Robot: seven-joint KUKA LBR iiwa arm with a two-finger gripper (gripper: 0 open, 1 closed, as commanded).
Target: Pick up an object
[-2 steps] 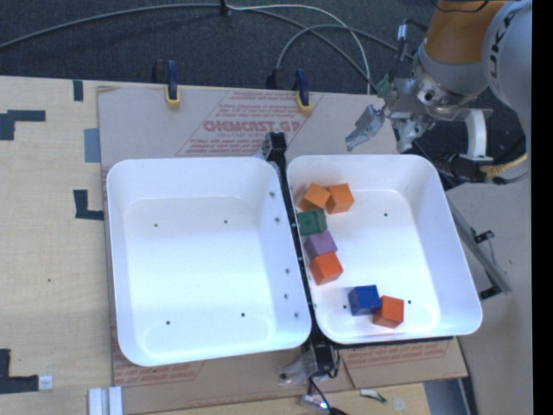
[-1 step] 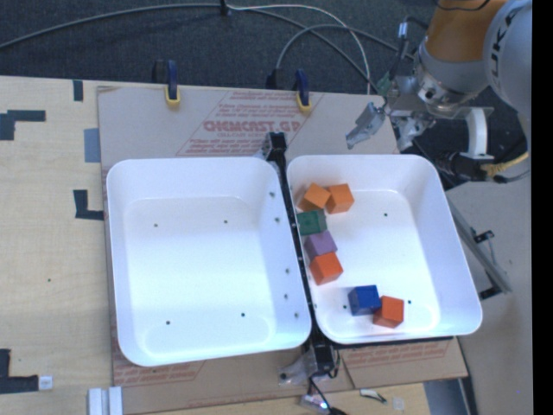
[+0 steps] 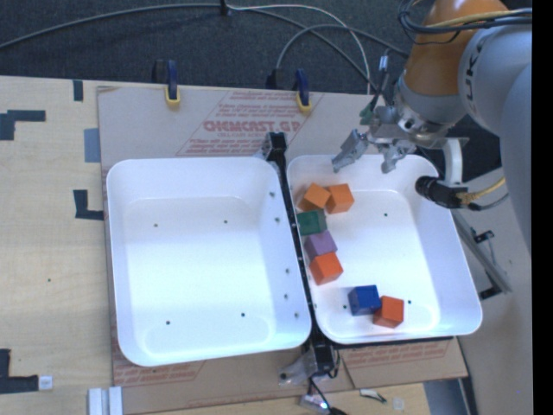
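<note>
Two metal fingers of the pincer (image 3: 371, 152) are seen spread apart, with nothing between them, held above the far rim of the right bin (image 3: 449, 258). It is carried by the grey arm (image 3: 497, 67), whose orange band (image 3: 449, 33) is seen above the wrist at the upper right. Inside the right bin, two orange blocks (image 3: 327, 198) are set side by side near the far left corner, just below the pincer. A green block (image 3: 311, 223), a purple block (image 3: 321, 243) and another orange block (image 3: 326, 268) are lined up along the left wall. Nearer the front, a blue block (image 3: 364, 299) is placed touching one more orange cube (image 3: 389, 310). The left bin (image 3: 117, 258) is seen beside it, and both are set on a brown cardboard sheet (image 3: 242, 124) held by two clamps (image 3: 171, 83).
</note>
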